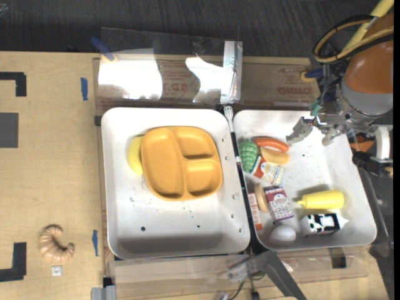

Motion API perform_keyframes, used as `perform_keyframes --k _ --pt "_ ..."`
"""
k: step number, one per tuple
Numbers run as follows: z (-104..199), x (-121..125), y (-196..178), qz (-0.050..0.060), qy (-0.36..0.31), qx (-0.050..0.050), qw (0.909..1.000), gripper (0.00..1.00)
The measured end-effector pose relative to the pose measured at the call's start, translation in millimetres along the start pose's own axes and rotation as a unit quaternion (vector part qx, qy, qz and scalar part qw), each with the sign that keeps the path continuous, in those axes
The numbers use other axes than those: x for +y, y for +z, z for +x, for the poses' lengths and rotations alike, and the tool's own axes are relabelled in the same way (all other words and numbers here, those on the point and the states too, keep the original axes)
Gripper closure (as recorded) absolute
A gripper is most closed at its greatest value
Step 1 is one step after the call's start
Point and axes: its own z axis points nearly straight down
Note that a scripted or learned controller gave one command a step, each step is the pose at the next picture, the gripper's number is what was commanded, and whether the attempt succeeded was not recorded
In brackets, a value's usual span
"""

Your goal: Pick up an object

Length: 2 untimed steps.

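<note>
Hovering above the far right corner of the right bin (pixel 365 220), with the gripper (pixel 320 128) spread open and nothing between its fingers. Carrying the orange band and a loop of yellow cable above the wrist, and reaching in from the right edge.

Choosing among the clutter along the right bin's left and near sides: a green toy vegetable (pixel 249 153) touching an orange carrot-like piece (pixel 272 145), a small snack packet (pixel 270 173) just below them, a dark red carton (pixel 279 204), a yellow mustard bottle (pixel 321 200) lying on its side, a black-and-white cow-patterned box (pixel 324 223) just beside it, and a pale egg-shaped item (pixel 284 233) near the front wall.

Favouring, probably, the yellow mustard bottle, since lying fairly apart from its neighbours on the upper side and offering a long narrow body. Aligning the fingers across its short width, centring over the middle, and descending straight, likely avoiding a nudge into the cow-patterned box.

Ignoring the left bin (pixel 122 220), holding a yellow divided tray (pixel 181 161) over a yellow round piece (pixel 134 154), and the croissant-shaped toy (pixel 55 242) lying out on the bench (pixel 44 167).
</note>
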Motion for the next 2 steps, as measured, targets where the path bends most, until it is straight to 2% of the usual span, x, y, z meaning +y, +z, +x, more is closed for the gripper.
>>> perform_keyframes --k 1,2 --pt "31.1 25.9 78.9 0.005 0.035 0.001 0.9994 0.0" --pt "25.2 47.7 123.5 -0.002 -0.055 -0.001 0.9985 0.0"
